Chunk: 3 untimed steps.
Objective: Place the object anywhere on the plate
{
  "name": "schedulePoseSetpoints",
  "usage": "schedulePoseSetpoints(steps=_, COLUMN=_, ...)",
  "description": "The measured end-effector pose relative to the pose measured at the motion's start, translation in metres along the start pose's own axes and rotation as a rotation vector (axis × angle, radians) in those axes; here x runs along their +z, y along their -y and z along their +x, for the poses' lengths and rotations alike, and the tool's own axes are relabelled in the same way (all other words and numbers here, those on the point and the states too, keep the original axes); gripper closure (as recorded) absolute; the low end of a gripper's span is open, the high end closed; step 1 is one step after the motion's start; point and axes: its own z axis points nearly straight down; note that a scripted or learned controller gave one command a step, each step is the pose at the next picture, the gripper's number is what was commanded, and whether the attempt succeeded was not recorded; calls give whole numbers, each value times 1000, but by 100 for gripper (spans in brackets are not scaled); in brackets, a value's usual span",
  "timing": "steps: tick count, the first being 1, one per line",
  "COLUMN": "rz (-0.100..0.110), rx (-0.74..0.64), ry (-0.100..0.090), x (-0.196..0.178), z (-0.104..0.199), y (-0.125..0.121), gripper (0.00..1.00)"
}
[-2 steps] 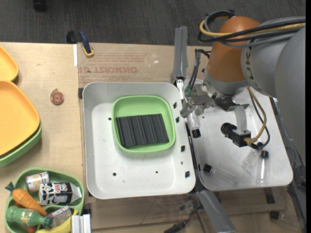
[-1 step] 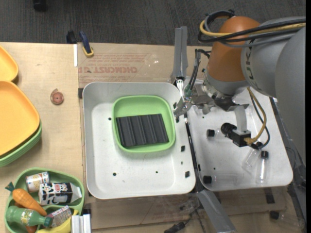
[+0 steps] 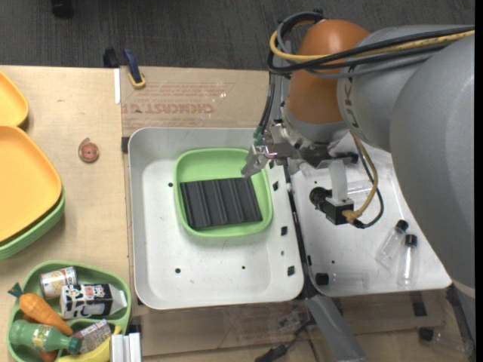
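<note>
A square green plate (image 3: pixel 223 166) lies in the left white bin (image 3: pixel 158 225), toward its back. A black ridged rectangular object (image 3: pixel 220 203) rests flat on the plate, covering most of its middle. My gripper (image 3: pixel 259 157) hangs over the plate's back right corner, just above and to the right of the black object, under the orange wrist band (image 3: pixel 324 74). Nothing is seen held in it.
The right bin (image 3: pixel 355 266) holds a clear plastic vial with a black cap (image 3: pixel 398 249) near its right side; the arm covers the bin's back. Yellow plates (image 3: pixel 26 179) and a green bowl of toy food (image 3: pixel 64 308) sit on the bench to the left.
</note>
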Motion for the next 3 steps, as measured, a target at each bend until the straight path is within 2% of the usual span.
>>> schedulePoseSetpoints(steps=1, rz=0, rx=32, ry=0, x=0, z=1, y=-13, gripper=0)
schedulePoseSetpoints(steps=2, rz=0, rx=39, ry=0, x=0, z=-45, y=-27, gripper=0)
schedulePoseSetpoints(steps=3, rz=1, rx=64, ry=-1, x=-13, z=2, y=-7, gripper=0)
